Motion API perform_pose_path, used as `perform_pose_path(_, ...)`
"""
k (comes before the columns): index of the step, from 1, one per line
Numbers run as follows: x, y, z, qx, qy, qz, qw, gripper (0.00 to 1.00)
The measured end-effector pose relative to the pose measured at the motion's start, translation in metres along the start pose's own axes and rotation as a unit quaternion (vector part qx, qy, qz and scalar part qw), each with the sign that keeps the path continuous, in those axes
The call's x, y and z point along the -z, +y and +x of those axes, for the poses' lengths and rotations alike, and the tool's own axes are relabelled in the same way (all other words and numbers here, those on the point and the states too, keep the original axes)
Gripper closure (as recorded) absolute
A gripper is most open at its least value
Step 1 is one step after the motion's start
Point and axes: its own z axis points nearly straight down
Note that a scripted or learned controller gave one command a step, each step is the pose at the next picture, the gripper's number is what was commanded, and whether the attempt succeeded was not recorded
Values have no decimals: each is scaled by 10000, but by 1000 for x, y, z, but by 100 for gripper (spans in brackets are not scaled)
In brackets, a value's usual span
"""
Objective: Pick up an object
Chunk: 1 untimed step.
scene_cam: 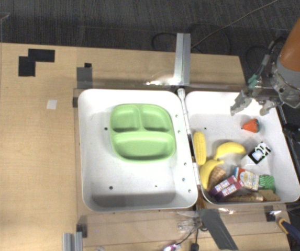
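Note:
My gripper [252, 106] hangs over the back of the right bin [212, 106], its two fingers [237, 106] spread apart, open, with nothing between them. A small red and orange toy [250, 125] lies on the bin floor just in front of the gripper. Further forward lie a corn cob [199, 146], a yellow banana [229, 150], a second yellow piece [210, 170], a black and white block [259, 152], a purple packet [224, 187] and a small carton [251, 179].
A green divided plate [141, 131] lies in the left bin [95, 156]. A metal post [182, 56] stands behind the wall between the bins. Cables trail over the dark floor at the back right.

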Motion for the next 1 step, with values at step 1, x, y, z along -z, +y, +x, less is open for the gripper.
perform_pose_path(1,-84,-2,-92,9,-5,4,10000,0)
